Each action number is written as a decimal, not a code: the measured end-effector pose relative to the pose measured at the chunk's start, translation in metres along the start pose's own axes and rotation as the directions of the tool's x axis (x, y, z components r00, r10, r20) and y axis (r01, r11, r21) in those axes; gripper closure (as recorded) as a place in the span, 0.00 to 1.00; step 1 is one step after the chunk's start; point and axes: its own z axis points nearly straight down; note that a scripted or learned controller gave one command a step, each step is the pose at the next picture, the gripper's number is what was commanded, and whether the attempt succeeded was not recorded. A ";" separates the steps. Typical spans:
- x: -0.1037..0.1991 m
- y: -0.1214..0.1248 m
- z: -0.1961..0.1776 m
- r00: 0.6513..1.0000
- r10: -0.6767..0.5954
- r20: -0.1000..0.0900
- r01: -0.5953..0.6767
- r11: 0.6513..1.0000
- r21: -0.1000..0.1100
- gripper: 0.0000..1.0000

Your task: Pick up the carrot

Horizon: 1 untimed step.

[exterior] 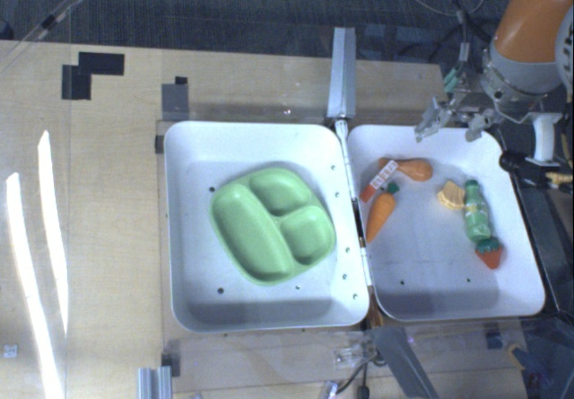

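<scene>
So the carrot (pixel 380 214) is lying in the right bin (pixel 430 299), hard against its left wall, right next to the divider between the two bins. Its long axis runs on a slant: green top toward the far right, orange tip toward the near left. A chicken drumstick (pixel 405 170) is sitting just beyond it, with a tagged end close to the carrot's green top, maybe touching, hard to call.

The gripper (pixel 453 122) is hung over the far edge of the right bin, up near the far right corner. Its fingers look spread apart with nothing between them, so nothing is held yet.

The relation that matters: from the gripper, the carrot lies to the left and nearer. So the pick would probably need a shift left and toward the near side, then a drop. Since the carrot is angled, the fingers would likely have to be turned to close across the narrow width rather than along the length. The bin wall beside it could get in the way of one finger, and the drumstick could get nudged.

Over on the right side of the same bin a green bottle (pixel 475 214) and a yellowish piece (pixel 451 196) are well clear of the carrot. A green tray (pixel 272 223) is in the left bin (pixel 193 173).
</scene>
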 end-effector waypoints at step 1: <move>0.009 -0.035 0.145 0.999 -0.048 0.000 0.048 0.999 0.001 0.00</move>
